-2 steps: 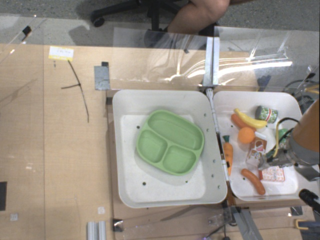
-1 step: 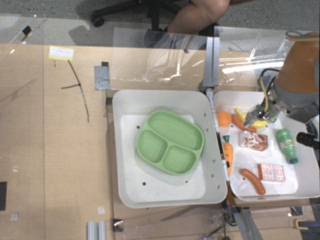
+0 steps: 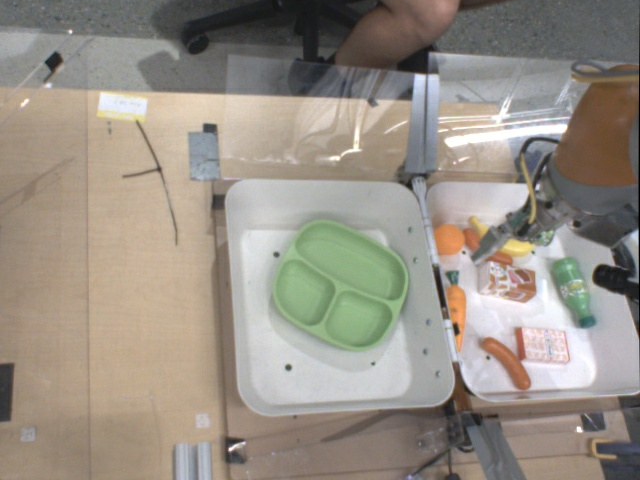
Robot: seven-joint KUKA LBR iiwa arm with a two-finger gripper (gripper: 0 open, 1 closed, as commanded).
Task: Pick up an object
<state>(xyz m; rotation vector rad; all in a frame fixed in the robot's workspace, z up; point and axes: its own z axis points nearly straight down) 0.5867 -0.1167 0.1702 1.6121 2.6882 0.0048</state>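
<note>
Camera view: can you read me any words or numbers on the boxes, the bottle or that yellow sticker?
No text here is sharp enough to quote.
Small red and white carton: printed front, too blurred to read.
Flat red patterned box: markings too small to read.
Green plastic bottle: label unreadable.
Yellow sticker on the wooden bench: faint marks, unreadable.

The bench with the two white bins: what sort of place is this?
Probably a robotics lab set up for picking tests. A robot arm reaches over a bin of toy food, a green tray lies in the other bin, and someone sits on an office chair behind.
</note>
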